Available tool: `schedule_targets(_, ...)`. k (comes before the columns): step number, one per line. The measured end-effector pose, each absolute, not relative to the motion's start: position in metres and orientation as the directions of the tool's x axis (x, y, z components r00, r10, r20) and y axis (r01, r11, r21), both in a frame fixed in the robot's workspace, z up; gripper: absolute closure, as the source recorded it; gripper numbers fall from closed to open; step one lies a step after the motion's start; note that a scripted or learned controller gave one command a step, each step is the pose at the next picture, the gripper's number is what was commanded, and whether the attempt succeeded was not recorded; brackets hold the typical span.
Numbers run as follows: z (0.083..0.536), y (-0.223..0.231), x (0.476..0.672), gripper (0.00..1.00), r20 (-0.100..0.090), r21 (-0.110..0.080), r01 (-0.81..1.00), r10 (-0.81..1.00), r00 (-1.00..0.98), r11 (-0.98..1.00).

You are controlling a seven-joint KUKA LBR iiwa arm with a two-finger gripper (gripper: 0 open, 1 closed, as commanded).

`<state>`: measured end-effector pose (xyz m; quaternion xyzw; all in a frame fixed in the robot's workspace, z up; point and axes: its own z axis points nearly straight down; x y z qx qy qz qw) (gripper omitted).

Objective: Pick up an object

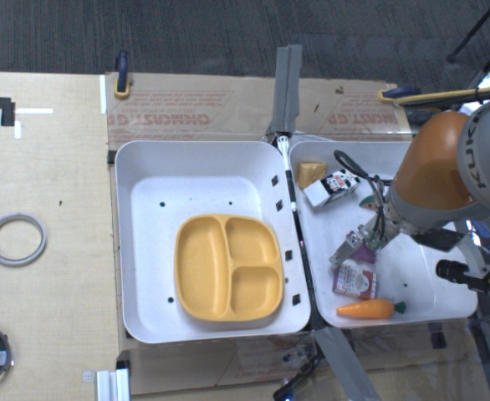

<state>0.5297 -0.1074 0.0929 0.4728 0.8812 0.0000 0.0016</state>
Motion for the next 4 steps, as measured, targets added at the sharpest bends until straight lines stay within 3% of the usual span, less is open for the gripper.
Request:
schedule_targets(1,0.091,-0.110,0.576,0.00,-0.001,-0.001,0.972,0.972,-0.234,0.234)
schedule_targets(2,0.085,-0.131,0.645,0.00,0.008,-0.063,0.998,1.000,-0.001,0.001)
schedule_targets(3,0.095,-0.132,0.647,1.00,0.000,-0.052,0.999,1.000,-0.001,0.001)
schedule_targets(4,0.192,-0.088,0.633,1.00,-0.002,0.000,0.999,0.999,-0.042,0.042)
